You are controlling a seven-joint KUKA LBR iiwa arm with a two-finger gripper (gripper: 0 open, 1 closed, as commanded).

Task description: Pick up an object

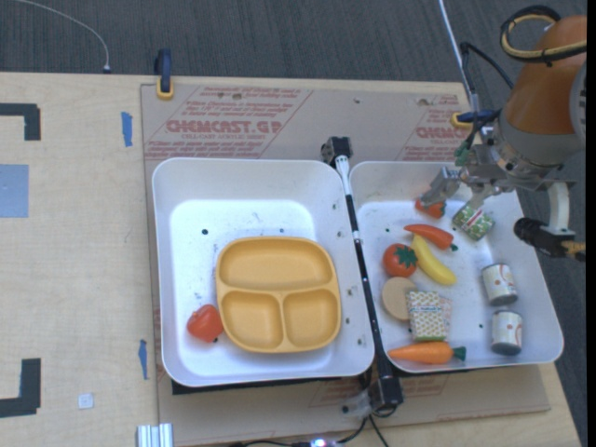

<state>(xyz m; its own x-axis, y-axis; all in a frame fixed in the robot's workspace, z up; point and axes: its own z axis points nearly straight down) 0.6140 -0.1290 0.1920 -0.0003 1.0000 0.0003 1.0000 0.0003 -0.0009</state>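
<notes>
A: Where does the tool stand?

B: Over the far end of the right bin, fingers spread and gripping nothing. A small red piece lies by one fingertip; a green-and-white packet lies just beside the other.

A: How would the packet handle?

B: Likely light and slightly crushable; take it across its narrow sides.

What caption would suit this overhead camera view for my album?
Robot hand hovers over the right bin of toy food; a yellow divided plate sits in the left bin.
</notes>
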